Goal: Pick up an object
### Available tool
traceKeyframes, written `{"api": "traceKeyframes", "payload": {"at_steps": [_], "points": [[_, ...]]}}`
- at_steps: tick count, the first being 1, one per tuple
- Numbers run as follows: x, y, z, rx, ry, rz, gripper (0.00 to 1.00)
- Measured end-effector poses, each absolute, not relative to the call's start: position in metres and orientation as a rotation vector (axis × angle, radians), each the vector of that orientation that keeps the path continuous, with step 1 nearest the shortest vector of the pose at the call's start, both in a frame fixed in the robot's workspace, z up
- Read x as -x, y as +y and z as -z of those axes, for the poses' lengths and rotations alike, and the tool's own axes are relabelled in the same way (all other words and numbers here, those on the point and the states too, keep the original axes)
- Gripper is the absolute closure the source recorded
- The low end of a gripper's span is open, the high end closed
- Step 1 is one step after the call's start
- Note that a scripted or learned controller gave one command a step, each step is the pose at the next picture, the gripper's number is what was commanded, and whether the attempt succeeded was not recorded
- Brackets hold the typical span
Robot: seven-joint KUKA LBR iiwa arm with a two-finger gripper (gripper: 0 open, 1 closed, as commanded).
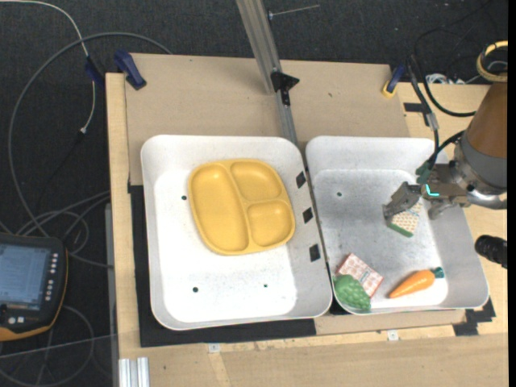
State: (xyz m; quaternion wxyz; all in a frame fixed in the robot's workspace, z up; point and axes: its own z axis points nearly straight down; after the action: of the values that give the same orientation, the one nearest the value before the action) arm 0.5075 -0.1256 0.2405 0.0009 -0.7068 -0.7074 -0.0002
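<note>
Directly beneath the pincer (401,205) lies a green-speckled piece (405,225).

A grey arm (484,164) with an orange band, black cables and a grey metal claw (409,203).

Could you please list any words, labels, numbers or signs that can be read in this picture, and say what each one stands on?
None can be read.
Small pink-and-white patterned packet in the right white bin: print too small to read.
Handheld control pendant with a lit screen at the left edge: screen content blurred.
Green-and-white item by the gripper: no legible marks.
</note>
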Motion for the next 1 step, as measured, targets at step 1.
{"api": "traceKeyframes", "payload": {"at_steps": [1], "points": [[-0.5062, -0.1288, -0.1974, 2.217, -2.216, -0.005, 0.00]]}}
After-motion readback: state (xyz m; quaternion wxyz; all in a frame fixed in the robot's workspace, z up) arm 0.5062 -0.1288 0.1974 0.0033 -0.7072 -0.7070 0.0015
